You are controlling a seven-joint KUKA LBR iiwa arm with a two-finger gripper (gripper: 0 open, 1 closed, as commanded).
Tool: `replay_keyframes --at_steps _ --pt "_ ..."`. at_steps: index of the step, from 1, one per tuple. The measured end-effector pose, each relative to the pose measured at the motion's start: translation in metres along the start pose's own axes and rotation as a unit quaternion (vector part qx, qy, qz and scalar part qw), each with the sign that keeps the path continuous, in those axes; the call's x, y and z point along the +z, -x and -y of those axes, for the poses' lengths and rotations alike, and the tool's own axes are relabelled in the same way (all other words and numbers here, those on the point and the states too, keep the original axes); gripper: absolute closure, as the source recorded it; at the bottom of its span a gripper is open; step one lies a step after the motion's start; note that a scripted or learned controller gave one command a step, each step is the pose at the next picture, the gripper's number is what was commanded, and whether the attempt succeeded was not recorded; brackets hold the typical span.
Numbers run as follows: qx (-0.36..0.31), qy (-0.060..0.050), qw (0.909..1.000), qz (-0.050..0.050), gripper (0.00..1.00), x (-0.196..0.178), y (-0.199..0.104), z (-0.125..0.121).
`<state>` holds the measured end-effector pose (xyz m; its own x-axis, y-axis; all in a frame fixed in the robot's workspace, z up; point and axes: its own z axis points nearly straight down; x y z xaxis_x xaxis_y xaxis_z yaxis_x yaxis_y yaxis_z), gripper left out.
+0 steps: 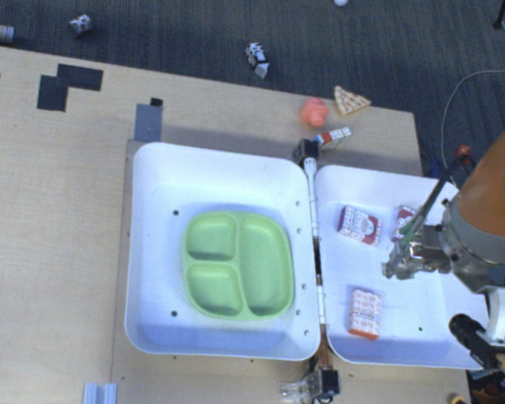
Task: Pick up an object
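1. My pincer (398, 264) hangs over the right bin (425, 349), between the two red-and-white packets; I cannot tell from above whether it is apart or together, and I see nothing in it

2. The likeliest things to take are the packet near the bin's far side (359, 224) and the packet nearer the front (365, 312). Both lie flat on the floor, apart from each other. A third red item (404, 220) sits just beside my tip, partly hidden

3. If I drop straight down from here, I judge I could close on bare floor in the gap between them

4. Flat packets give little height, so I may skid over one or only nudge it

5. The hidden red item could snag as I descend

6. The green divided tray (239, 265) in the left bin (155, 231) is well apart and no hazard
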<state>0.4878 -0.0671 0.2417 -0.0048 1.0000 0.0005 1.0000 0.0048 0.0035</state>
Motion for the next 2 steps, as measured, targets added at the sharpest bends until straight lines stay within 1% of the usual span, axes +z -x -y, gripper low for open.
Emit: replay_keyframes --at_steps 1,2 --pt "0.002 0.0 1.0 0.002 1.0 0.006 0.111 0.001" --pt "0.0 0.0 1.0 0.0 1.0 0.007 0.016 -0.022"
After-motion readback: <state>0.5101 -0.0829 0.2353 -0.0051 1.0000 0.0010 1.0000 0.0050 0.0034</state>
